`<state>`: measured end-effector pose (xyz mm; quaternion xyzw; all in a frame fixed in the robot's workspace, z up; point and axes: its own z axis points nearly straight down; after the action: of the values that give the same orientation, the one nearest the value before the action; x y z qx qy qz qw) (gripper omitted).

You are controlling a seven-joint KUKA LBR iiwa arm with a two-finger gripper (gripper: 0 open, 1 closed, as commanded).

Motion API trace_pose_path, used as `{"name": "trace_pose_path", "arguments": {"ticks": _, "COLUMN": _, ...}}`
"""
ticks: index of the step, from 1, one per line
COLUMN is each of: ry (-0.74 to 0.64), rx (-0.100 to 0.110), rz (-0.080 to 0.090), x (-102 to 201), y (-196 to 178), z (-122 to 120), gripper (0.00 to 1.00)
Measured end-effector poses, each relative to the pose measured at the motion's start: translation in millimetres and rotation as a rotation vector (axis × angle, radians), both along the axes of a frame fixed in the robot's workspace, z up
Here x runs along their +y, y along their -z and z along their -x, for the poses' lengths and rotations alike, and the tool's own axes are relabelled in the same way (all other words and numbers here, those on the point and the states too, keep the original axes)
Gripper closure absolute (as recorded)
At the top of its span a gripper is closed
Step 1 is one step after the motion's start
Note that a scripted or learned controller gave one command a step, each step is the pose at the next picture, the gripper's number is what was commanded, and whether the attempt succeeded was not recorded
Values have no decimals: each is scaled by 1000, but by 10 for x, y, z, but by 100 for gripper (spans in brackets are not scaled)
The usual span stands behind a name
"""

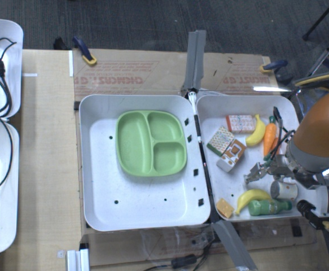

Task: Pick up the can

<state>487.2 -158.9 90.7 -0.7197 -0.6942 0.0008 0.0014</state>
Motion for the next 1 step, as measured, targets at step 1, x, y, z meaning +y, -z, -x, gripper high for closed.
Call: {"name": "trace_pose_path", "arguments": {"ticks": 1, "ry": -72, "rx": -1, "rz": 1, "x": 425, "y": -3, "z": -745, "gripper": 0}}
